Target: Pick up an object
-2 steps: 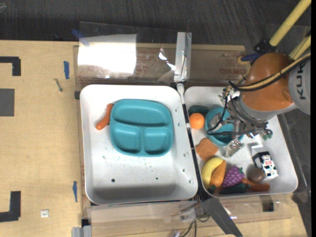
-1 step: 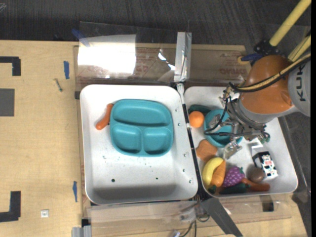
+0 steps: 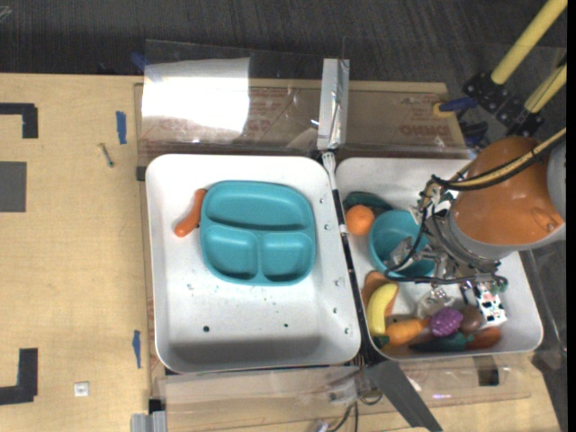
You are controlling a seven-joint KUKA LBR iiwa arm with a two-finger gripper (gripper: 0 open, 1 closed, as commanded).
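Note:
My gripper point(image 3: 443, 297) hangs low over the front part of the right bin point(image 3: 531, 331), below the arm's orange band. Just under it lies a purple toy point(image 3: 445, 321). Beside that are an orange carrot-like piece point(image 3: 404, 330), a yellow banana point(image 3: 382, 304) and a red piece point(image 3: 486, 337). A teal cup point(image 3: 396, 238) stands behind the gripper, with an orange fruit point(image 3: 359, 220) to its left. The wrist and its cables hide the bin's middle, and nothing can be made out as held.
The left bin point(image 3: 180, 322) holds a teal divided plate point(image 3: 258, 231) with an orange carrot point(image 3: 189, 216) by its left edge. A clear plastic wall point(image 3: 331, 106) rises behind the bins. Brown bench board lies to the left.

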